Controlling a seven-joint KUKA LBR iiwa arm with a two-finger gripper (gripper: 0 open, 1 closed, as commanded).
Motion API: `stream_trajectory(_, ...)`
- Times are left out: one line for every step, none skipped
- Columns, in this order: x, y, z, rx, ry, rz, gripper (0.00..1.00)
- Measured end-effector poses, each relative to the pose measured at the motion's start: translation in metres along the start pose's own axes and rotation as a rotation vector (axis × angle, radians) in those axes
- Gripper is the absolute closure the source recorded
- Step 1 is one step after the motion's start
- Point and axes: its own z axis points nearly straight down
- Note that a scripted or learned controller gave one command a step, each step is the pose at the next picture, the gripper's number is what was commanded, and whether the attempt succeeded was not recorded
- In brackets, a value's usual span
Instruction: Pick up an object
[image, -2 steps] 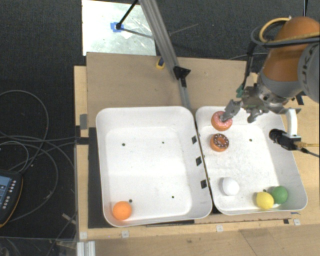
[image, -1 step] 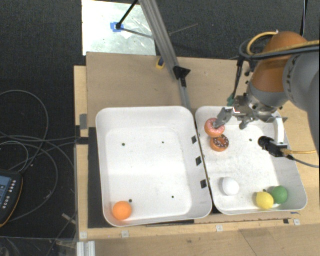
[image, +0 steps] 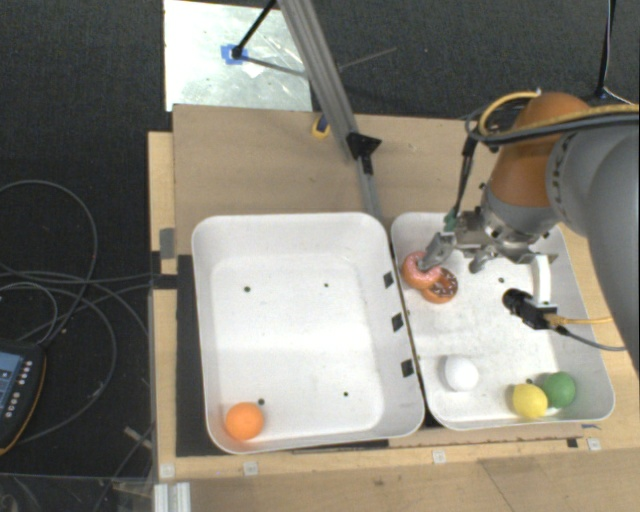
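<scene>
Nearest the camera, along the front wall of the left bin (image: 300, 225), an orange ball (image: 243, 421) sits in the bin's front-left corner. Across the divide, the right bin (image: 600, 395) holds three round things along its front: a white ball (image: 461, 374) near the middle wall, then a yellow ball (image: 529, 400) touching a green ball (image: 559, 389) in the front-right corner.

Farther back in the right bin, a small black fitting (image: 520, 303) with a yellow cable trailing to the right hangs over the bin floor. Just beyond it and to the left, a pink frosted doughnut (image: 431, 277) lies against the bin's left wall, tilted a little.

At the doughnut's upper edge is the gripper (image: 437, 256), one grey finger (image: 436, 249) slanting down-left and touching the doughnut's rim. Whether the fingers are closed on the doughnut or merely resting beside it cannot be told from this angle.

Behind the gripper, the arm (image: 590, 180) comes in from the right, its wrist angled down and leftward, the orange band (image: 525, 170) bulging above the wrist with yellow and black cables looping over it.

Farthest back, a grey pole (image: 325, 70) slants across the bench (image: 260, 160).
</scene>
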Motion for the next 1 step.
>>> stream_trajectory(0.0000, 0.0020, -0.0147, -0.008, 0.000, 0.000, 1.00)
